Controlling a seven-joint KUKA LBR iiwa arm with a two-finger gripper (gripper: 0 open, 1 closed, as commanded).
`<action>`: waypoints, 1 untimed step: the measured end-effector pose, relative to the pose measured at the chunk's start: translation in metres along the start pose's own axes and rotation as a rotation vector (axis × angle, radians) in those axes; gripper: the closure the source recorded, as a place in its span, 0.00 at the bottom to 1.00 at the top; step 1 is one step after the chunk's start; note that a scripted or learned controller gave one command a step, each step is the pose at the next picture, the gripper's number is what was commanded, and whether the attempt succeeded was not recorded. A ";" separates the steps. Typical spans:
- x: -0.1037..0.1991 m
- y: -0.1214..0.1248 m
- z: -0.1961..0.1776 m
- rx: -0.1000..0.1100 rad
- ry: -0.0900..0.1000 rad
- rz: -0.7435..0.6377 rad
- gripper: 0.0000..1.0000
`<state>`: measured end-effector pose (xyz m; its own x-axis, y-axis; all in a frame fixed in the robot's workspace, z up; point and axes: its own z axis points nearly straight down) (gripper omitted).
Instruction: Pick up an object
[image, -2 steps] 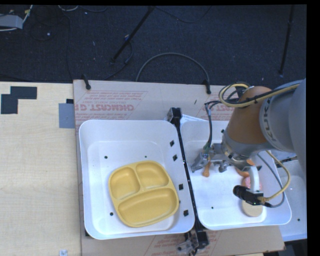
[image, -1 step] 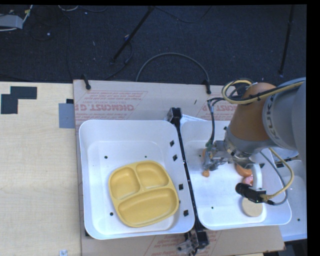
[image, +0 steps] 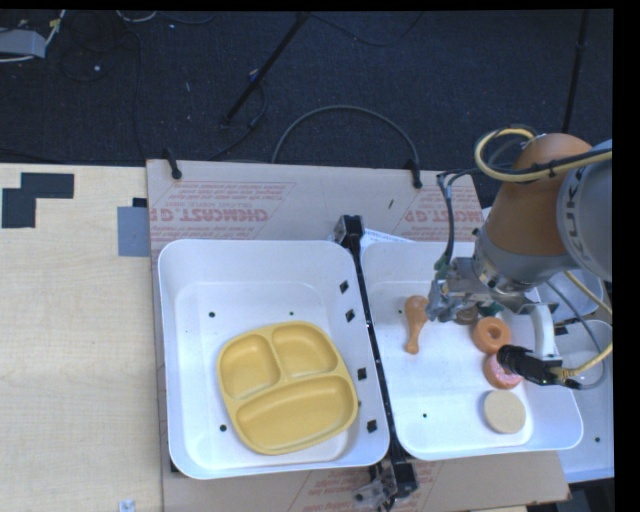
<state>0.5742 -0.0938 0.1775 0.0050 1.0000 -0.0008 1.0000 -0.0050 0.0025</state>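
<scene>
Two shallow white bins sit side by side on the counter (image: 80, 330), and the arm (image: 545, 215) reaches in from the right over the right bin (image: 440, 440). The pincer (image: 452, 300) hangs low near that bin's middle, toward its far edge; its tips are hidden among the dark wrist hardware, so whether they are spread or pressed together cannot be told, and nothing can be seen between them. Just left of the pincer lies a tan toy drumstick (image: 414, 322), its long axis running nearly from the far edge toward the near edge of the bin, the round meaty end pointing to the far edge and the thin bone end pointing toward the near edge with a slight lean left. To the right of the pincer rests an orange ring-shaped doughnut (image: 490, 334), and just nearer lies a pink doughnut (image: 497, 374), partly covered by a black part of the arm's gear. A pale round biscuit (image: 504, 411) sits close to the right bin's near right corner. The left bin (image: 190, 290) carries a yellow divided plate (image: 287, 386), turned askew, toward its near edge.
</scene>
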 end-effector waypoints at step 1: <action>-0.011 0.003 -0.058 0.000 0.000 0.000 1.00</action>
<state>0.5771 -0.1043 0.2354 0.0046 1.0000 -0.0008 1.0000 -0.0046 0.0026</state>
